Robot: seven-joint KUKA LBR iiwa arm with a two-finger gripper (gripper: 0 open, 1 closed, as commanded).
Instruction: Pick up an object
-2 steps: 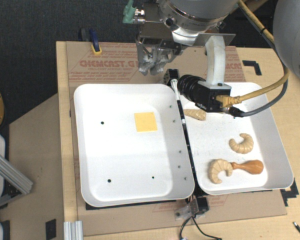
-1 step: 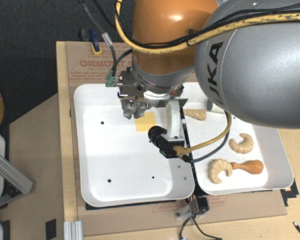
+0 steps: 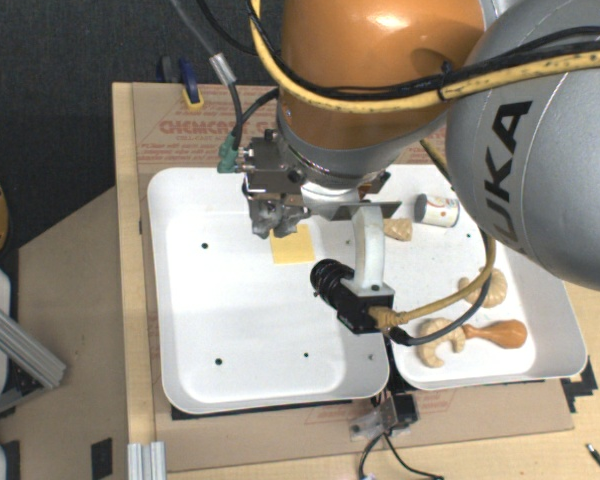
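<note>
Yellow card (image 3: 292, 247) lies in the left bin (image 3: 180, 298), gripper (image 3: 270, 224) at its edge, finger state unclear.

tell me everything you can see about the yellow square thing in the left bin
The flat pale yellow square piece looks like a thin foam or paper sheet, matte and plain, with no markings. It lies flat on the floor of the left shallow white bin, near that bin's back right part. Its upper left corner is hidden under the grey two-finger gripper, which sits directly over that edge; whether they touch cannot be told. Nothing else lies against it.
</note>
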